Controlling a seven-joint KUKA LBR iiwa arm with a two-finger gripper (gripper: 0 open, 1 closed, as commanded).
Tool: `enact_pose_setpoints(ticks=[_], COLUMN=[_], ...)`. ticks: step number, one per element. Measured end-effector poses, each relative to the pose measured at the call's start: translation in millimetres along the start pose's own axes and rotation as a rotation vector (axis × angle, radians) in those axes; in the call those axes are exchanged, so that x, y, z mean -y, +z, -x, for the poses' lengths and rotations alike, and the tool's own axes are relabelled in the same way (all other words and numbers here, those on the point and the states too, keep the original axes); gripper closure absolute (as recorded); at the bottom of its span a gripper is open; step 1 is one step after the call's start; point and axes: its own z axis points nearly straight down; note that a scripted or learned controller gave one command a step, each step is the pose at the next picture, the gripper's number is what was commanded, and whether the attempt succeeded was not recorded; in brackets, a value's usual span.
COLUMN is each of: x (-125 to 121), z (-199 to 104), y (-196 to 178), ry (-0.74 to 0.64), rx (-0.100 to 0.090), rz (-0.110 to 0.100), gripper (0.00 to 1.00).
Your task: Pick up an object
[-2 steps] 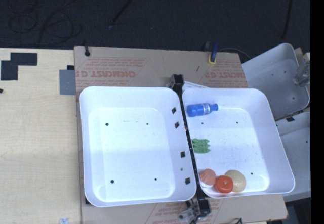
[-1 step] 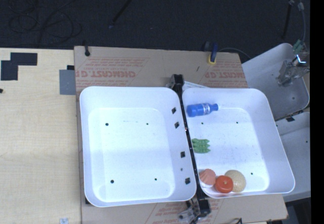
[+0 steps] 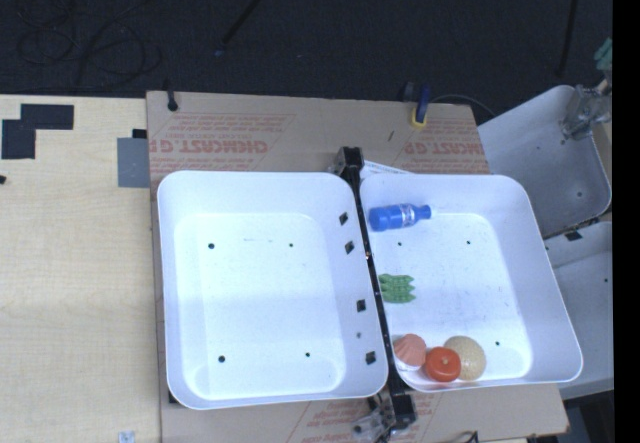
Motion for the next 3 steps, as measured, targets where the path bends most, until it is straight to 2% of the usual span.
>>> enact_pose_setpoints(ticks=[3], x=[-7], z=[-1], y=[-28], ry=[-0.005], rx=[0.0], rz=[-0.002], gripper=[1.0])
